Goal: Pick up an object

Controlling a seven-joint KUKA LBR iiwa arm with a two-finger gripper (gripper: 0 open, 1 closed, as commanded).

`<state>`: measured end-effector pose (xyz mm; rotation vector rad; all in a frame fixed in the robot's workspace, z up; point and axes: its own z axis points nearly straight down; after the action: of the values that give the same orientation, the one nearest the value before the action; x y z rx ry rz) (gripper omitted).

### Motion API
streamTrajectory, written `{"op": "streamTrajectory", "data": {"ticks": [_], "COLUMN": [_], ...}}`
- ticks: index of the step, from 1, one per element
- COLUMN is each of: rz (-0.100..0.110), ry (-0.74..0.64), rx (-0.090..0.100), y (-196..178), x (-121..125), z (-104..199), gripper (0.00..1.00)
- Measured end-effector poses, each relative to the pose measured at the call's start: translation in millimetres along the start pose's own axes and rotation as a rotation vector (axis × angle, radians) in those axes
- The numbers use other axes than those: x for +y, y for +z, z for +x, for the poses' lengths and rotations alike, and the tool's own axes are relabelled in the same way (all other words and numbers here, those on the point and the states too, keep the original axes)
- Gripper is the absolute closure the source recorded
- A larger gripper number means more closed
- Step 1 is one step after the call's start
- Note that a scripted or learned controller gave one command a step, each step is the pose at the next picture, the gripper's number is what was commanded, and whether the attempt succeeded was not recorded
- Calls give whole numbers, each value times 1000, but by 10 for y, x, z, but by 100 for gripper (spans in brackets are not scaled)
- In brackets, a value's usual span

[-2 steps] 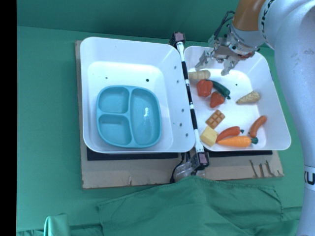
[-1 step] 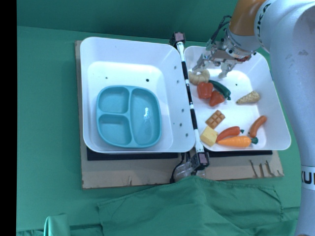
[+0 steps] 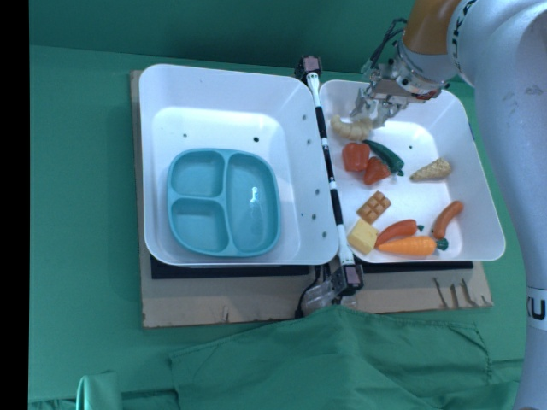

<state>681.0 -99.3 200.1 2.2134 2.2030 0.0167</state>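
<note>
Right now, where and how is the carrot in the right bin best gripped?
Probably across the thick middle of the carrot, coming straight down from above. It lies flat, lengthwise near the front wall of the right bin, tapering away from its green end, and a red pepper lies close behind, so the space for fingers is tight.

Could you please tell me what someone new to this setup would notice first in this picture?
Probably the grey arm with its orange band, its gripper low over a pale shrimp-like toy at the far left corner of the right bin. Next, the teal divided plate in the left bin, and the bright toy food scattered nearer the camera.
</note>
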Motion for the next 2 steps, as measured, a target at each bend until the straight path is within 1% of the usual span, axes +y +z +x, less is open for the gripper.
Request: {"op": "streamTrajectory", "data": {"ticks": [1, 2], "rz": [11, 10], "ry": [-3, -2], "rx": [4, 3], "y": [-464, -962], "x": [24, 49], "z": [-21, -103], "gripper": [100, 100]}}
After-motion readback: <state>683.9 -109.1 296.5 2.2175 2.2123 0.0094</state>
